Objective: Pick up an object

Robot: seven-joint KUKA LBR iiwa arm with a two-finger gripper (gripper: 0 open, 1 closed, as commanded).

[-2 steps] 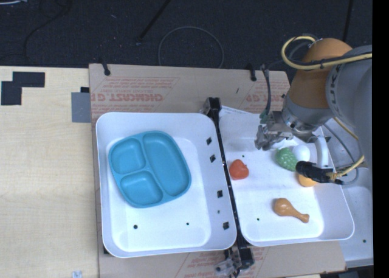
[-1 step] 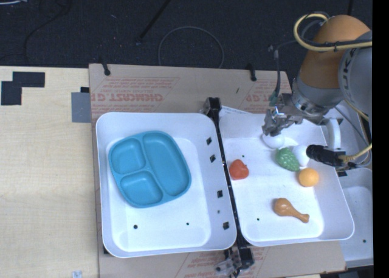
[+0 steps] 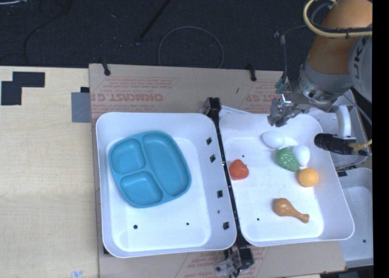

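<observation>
The table (image 3: 42,167) is of light wood, with black marks at 9 o'clock and a brown cardboard sheet (image 3: 158,91) under two white bins. Behind the table the floor is dark, with cables on it. The left bin (image 3: 121,237) carries a blue divided plate (image 3: 149,168). The right bin (image 3: 331,222) holds a red piece (image 3: 239,170) near its left wall, a white oval piece (image 3: 276,140), a green piece (image 3: 287,159) touching a white egg (image 3: 302,154), an orange ball (image 3: 308,177) and a brown drumstick (image 3: 290,209) towards 5 o'clock. The arm (image 3: 340,39) comes in from 2 o'clock, and the hand (image 3: 281,114) hangs over the far edge of the right bin, near the white oval piece at 12 o'clock of it. It seems to hold nothing, but the view is too small to tell its state.
</observation>
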